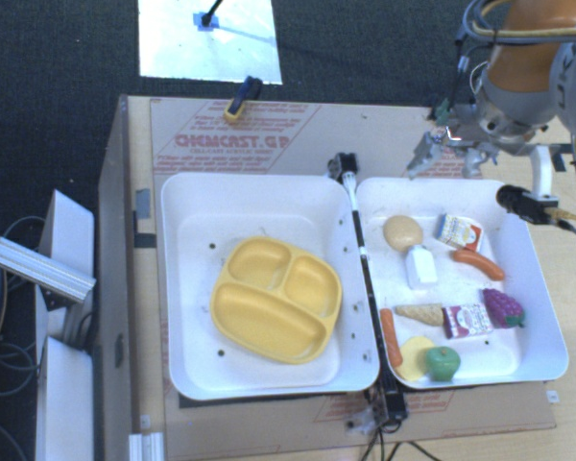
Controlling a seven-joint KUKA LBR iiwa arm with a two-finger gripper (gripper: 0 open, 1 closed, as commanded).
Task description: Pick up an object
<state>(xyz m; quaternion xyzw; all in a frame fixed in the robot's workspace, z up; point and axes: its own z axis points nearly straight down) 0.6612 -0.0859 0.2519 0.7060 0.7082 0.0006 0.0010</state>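
The right bin (542, 286) holds several toy foods: a beige bun (402, 231), a white block (421, 265), a small carton (458, 230), an orange sausage (478, 263), purple grapes (502, 306), a red packet (467, 320), a waffle cone (418, 313), a carrot (391, 337), a green apple (443, 362) and a yellow wedge (415, 353). My gripper (448, 161) hangs above the far rim of this bin, beyond the bun and carton. It is open, with nothing between its fingers.
A yellow divided tray (276, 298) lies in the left bin (187, 257). A black divider bar (360, 248) runs between the bins. A yellow-and-black tool (241, 100) rests on the cardboard behind them.
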